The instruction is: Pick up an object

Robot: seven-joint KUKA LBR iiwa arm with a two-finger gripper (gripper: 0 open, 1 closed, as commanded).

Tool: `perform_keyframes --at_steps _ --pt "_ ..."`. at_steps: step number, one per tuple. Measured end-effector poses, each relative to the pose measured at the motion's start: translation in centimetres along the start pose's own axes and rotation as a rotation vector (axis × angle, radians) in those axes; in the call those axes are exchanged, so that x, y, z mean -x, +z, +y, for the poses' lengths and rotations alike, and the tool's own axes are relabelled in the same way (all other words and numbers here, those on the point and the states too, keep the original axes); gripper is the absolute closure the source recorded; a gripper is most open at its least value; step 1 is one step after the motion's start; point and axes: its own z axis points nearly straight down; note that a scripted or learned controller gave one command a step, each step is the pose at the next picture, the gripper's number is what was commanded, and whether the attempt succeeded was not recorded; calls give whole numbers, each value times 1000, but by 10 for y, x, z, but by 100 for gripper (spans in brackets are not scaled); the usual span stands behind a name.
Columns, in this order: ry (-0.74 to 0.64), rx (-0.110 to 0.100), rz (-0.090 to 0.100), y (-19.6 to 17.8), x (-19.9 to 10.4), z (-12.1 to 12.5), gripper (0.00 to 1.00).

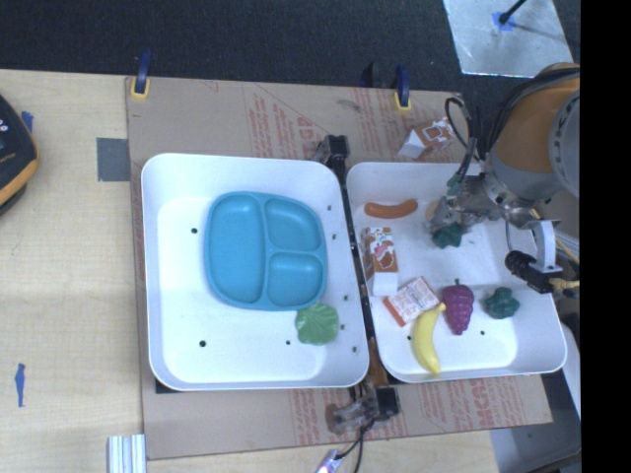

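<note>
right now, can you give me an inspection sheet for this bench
surface: left bin and right bin side by side on cardboard sheet.
job's things: right bin holds sausage, banana, grapes, two small packets, two dark green pieces.
clutter: blue divided plate and lettuce leaf in left bin.
grippers: gripper low over a dark green piece; hold unclear.
cables: black cable by the arm.
surroundings: blue clamps on cardboard edge.
</note>
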Motion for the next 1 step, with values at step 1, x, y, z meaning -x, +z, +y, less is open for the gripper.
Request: perform_keyframes --at_steps 1 --pt "2 -1 1 -30 -70 -19 100"
